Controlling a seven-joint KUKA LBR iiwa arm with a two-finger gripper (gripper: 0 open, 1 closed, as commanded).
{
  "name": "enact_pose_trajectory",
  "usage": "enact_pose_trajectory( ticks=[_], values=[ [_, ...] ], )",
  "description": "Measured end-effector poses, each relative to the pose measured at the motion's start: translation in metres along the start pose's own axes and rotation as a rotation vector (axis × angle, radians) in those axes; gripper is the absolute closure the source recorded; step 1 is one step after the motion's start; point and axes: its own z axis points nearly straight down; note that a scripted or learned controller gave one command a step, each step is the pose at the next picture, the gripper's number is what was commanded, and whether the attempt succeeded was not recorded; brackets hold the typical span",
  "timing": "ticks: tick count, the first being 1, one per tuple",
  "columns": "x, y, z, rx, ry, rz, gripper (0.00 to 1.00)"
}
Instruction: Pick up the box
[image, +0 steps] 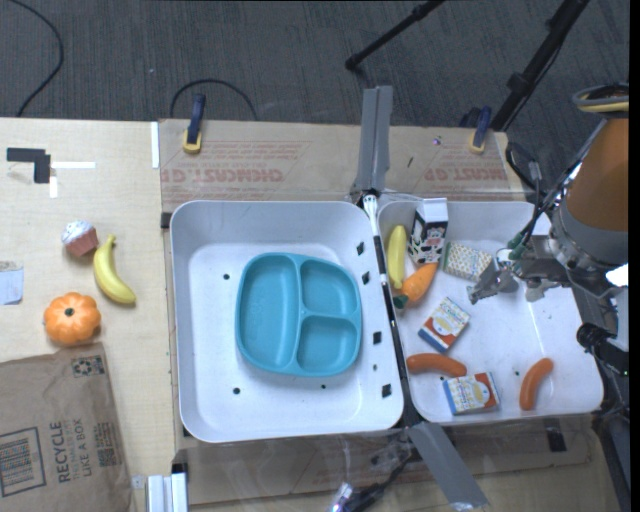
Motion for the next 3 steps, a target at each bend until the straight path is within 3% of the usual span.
enact_pose_trajectory(
  ticks=[1, 2, 3],
  values=[
    [0.0053, 0.0311, 0.1255, -0.003, 0.0, -0.197, 0.0],
    [0.0035, 0.0311, 0.1204, 0.003, 0.001, -0.192, 1.0],
    [0.0039, 0.0311, 0.1204, 0.003, 0.002, -0.193, 0.0]
  ],
)
